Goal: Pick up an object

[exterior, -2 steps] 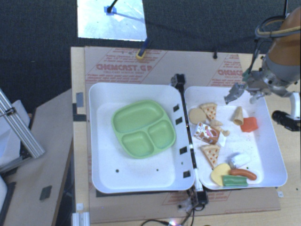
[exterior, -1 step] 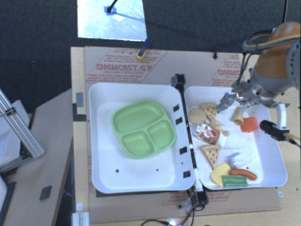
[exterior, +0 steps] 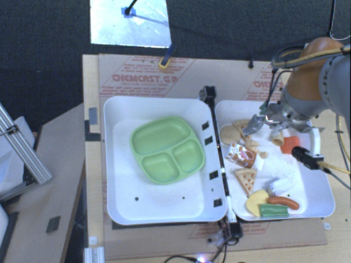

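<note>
Dark carpet surrounds a pale wooden counter, seen from above at a slant, with printed cardboard under two shallow white bins set side by side. A shiny square sheet lies on the floor beyond the counter.

The left bin holds a green divided plate, lying flat near its middle.

The right bin holds a scatter of toy food: a round tan cookie near the dividing wall, a red-and-white packet beside it, a waffle wedge below that, then a yellow slice, a green block and an orange sausage clustered at the near edge. An orange-red block sits toward the far right.

The arm reaches in from the right, and its jaws hang low over the far part of the right bin, just above the cookie and packet. They look parted, with nothing between the fingers, though the angle is poor.
</note>
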Controlling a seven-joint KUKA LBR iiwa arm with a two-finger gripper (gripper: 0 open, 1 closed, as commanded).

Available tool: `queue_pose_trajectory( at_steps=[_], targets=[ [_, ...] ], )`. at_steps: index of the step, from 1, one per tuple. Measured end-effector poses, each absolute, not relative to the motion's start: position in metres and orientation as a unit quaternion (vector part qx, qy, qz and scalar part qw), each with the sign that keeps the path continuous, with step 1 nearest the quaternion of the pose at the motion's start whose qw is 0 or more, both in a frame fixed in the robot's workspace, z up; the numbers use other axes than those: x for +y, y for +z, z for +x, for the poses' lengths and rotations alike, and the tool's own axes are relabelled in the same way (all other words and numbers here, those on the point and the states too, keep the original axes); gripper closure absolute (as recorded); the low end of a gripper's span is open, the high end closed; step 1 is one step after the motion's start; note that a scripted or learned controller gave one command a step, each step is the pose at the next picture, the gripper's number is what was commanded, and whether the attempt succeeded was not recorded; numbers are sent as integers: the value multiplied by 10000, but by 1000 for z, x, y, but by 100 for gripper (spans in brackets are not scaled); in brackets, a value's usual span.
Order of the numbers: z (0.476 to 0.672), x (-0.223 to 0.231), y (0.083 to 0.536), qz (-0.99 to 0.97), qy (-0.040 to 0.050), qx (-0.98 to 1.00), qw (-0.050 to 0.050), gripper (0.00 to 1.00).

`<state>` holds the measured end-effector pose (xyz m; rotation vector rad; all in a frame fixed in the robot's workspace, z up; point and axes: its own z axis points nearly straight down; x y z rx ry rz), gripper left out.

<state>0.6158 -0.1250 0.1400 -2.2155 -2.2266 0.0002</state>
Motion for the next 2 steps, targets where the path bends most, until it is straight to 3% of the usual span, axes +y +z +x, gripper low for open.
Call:
queue_pose_trajectory(
  at_steps=[1,2],
  targets=[
    [616,-124,88,-7063,4,-7079,8,0],
    [617,-125,102,-7062,-12,-7080,-14,100]
  ],
)
